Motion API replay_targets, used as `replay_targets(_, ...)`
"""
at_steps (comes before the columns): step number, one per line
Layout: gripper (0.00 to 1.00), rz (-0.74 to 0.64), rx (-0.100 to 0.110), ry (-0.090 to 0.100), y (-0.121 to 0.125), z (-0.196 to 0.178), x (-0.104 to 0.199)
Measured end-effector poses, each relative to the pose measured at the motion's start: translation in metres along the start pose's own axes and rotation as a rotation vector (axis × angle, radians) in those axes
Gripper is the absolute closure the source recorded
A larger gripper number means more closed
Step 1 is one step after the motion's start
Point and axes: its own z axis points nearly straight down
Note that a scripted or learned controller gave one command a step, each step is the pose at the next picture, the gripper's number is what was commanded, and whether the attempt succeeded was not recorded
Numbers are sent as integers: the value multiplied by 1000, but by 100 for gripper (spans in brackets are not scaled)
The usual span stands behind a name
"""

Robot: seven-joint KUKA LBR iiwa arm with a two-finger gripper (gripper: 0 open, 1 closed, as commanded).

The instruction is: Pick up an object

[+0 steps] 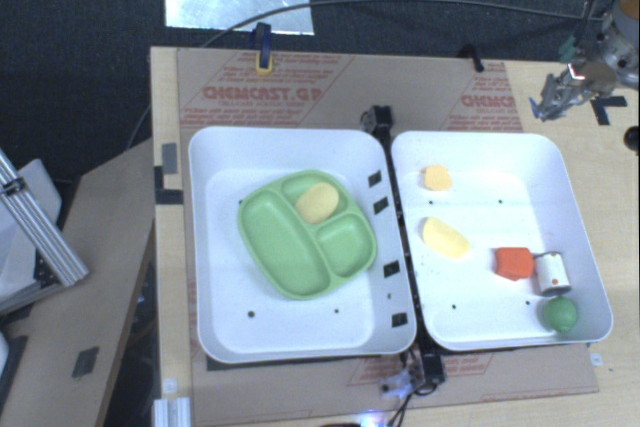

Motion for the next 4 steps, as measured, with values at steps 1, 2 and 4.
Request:
replay_targets(1, 100, -3, 6, 3, -8, 0, 49)
replay_targets(2, 100, -1, 6, 2, -10, 19, 92)
replay_targets(4, 100, -2, 7, 3, -21, 41, 178)
